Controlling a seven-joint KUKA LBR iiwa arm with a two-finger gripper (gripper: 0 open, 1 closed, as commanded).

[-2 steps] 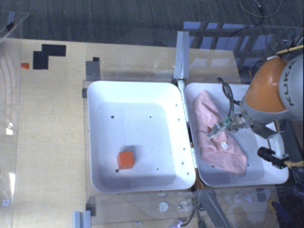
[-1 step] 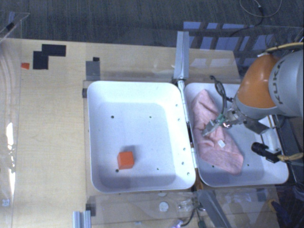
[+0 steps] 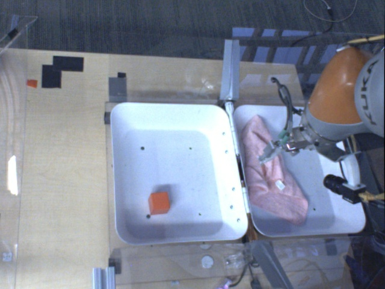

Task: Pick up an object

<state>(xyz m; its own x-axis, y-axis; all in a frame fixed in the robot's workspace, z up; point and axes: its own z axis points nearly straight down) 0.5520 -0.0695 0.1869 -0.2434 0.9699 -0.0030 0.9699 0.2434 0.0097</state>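
Note:
A crumpled pink cloth (image 3: pixel 272 176) lies along the left side of the right bin (image 3: pixel 337 221), stretching from the back toward the front. The gripper (image 3: pixel 275 149) reaches in from the right and hangs over the cloth's upper middle part, at or just above its surface. A small orange cube (image 3: pixel 159 203) rests in the front left area of the left bin (image 3: pixel 198 125), far from the gripper. The arm's orange band (image 3: pixel 337 92) and grey wrist cover the back right corner of the right bin.
The two bins meet at a raised divider rim (image 3: pixel 237 161) just left of the cloth. A grey metal post (image 3: pixel 231 71) stands behind that seam. Black cable (image 3: pixel 283 98) loops near the wrist. Black markers (image 3: pixel 60 70) sit on the wooden bench at far left.

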